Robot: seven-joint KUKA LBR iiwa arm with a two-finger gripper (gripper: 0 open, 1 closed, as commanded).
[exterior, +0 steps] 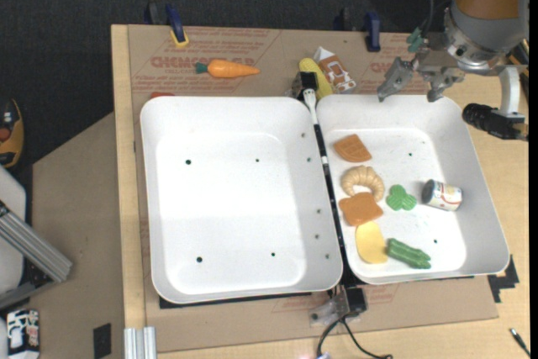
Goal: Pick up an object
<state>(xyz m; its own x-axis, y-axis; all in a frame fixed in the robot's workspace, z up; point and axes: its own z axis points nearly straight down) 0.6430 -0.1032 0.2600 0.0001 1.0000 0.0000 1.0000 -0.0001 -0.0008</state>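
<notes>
The right bin holds several toy foods: an orange wedge, a croissant, an orange slice of toast, a yellow piece, a green pickle, a small green broccoli and a small can lying on its side. My gripper hangs open above the far rim of the right bin, with nothing between its two grey fingers. It is well behind the objects.
The left bin lies beside the right one. A toy carrot, a banana and a small carton lie on the cardboard behind the bins. Blue clamps hold the board's far edge.
</notes>
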